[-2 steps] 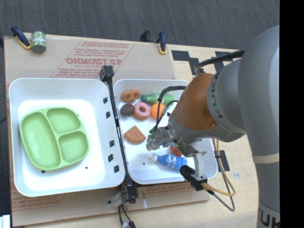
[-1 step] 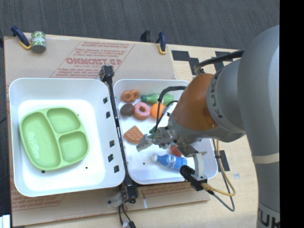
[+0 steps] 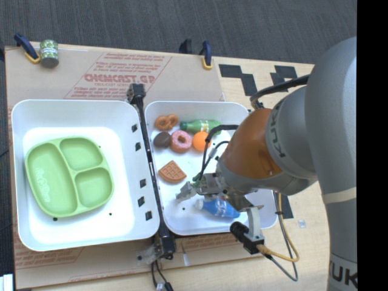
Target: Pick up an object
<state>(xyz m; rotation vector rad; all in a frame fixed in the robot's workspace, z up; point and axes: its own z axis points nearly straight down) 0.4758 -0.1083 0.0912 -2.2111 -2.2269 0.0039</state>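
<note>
The right bin [image 3: 188, 228] holds several toy foods. A glazed brown donut [image 3: 165, 122], a dark chocolate donut [image 3: 162, 139], a pink frosted donut [image 3: 180, 140], an orange [image 3: 200, 140] and a green bottle [image 3: 197, 126] cluster at its far end. A brown waffle [image 3: 171, 172] lies mid-bin on the left. A blue bottle-like object [image 3: 219, 209] lies at the near side. My gripper [image 3: 195, 193] hangs low over the bin floor, right of the waffle and just above-left of the blue object. The orange wrist hides much of it.
The left bin [image 3: 121, 223] holds a green divided plate [image 3: 68, 176]. A black divider bar [image 3: 145, 162] runs between the bins. Blue clamps [image 3: 206, 54] and a small jar [image 3: 48, 52] sit on the back board. The arm covers the right bin's right side.
</note>
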